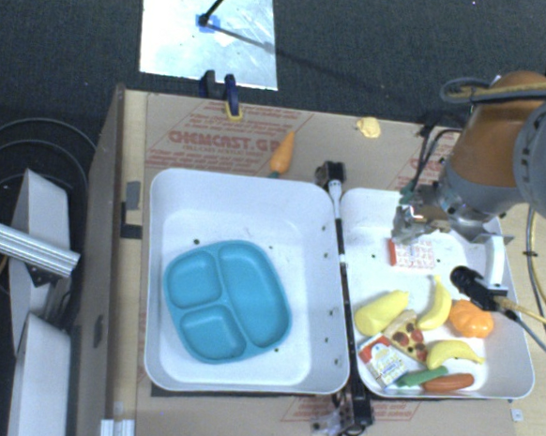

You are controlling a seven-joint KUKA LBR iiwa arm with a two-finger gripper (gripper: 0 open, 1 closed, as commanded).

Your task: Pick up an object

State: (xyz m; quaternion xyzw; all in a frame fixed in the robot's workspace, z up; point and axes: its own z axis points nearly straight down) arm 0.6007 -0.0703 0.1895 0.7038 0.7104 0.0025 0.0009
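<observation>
Camera view looks down on the bench (pixel 390 160), its brown board lettered in red, with the two white bins side by side on it. The arm (pixel 501 136), grey with an orange band, comes in from the right and bends over the far part of the right bin (pixel 366 229). The left bin (pixel 255 211) holds one blue divided plate (pixel 224 298), lying flat in its middle.

The hand (pixel 416 224) hangs over the far half of the right bin, just above a red-and-white packet (pixel 413 256) that lies flat on the bin floor; whether it touches the packet, and whether the hand is apart or together, cannot be told from this angle. Nothing is seen gripped in it.

The other things to pick are heaped in the near half of the right bin, apart from the hand. A pale yellow fruit (pixel 380 312) lies nearest the divider, with a banana (pixel 438 305) just beside it and an orange fruit (pixel 473 320) further right. A toy pizza slice (pixel 403 337) and a second banana (pixel 456 351) sit nearer the front. A small printed pack (pixel 386 362), a green piece (pixel 421 375) and a red sausage (pixel 449 382) lie along the front wall.

Outside the bins, a toy carrot (pixel 282 153) rests on the board behind the left bin.
</observation>
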